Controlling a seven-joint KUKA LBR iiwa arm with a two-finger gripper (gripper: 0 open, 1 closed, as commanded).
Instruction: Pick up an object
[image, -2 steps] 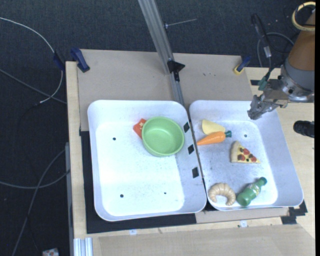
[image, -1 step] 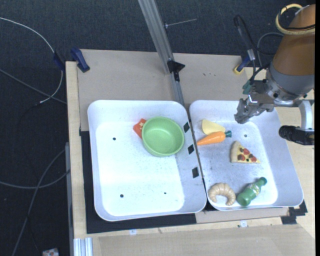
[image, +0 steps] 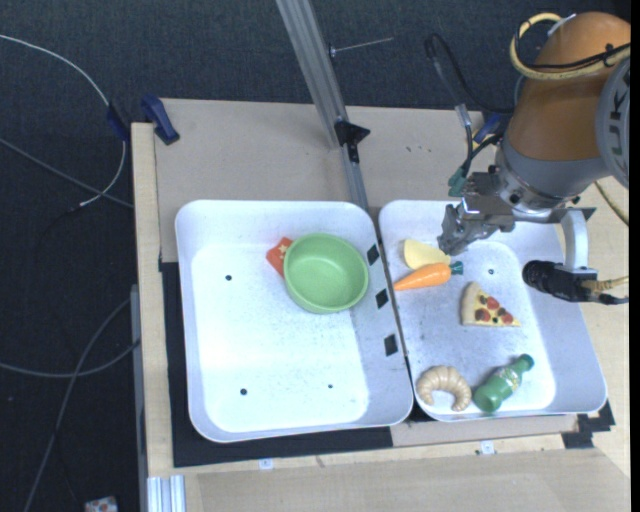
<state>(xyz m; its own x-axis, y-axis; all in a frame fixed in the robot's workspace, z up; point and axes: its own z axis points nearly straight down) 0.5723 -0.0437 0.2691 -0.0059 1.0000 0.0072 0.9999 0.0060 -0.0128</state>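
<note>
Progress on the pick looks early: nothing is lifted, and every object lies on a bin floor. On the tabletop (image: 250, 130) sit two shallow white bins side by side. The left white bin (image: 270, 370) holds a round green plastic bowl (image: 325, 272) with a small red-orange piece (image: 277, 256) tucked against its left rim. The right white bin (image: 565, 370) holds the rest: a pale yellow wedge-shaped piece (image: 418, 252), an orange toy carrot with a green tip (image: 425, 278), a toy pizza slice with red toppings (image: 487, 308), a tan toy croissant (image: 446, 386) and a small green toy bottle (image: 502, 384).

The grey arm with its orange band (image: 560, 95) reaches in from the right, and its pincer (image: 458, 237) hangs low over the upper part of the right bin, just beside the yellow wedge and just above the green end of the carrot. Whether it touches either cannot be told from this slant. I cannot tell its state: its tips merge into one dark mass, and no object shows between them.

Judging by its position, the likeliest target is the carrot or the yellow wedge, both close under it. What is left, then, is nearly everything: settling onto one object, closing on it and raising it clear of the bin.
</note>
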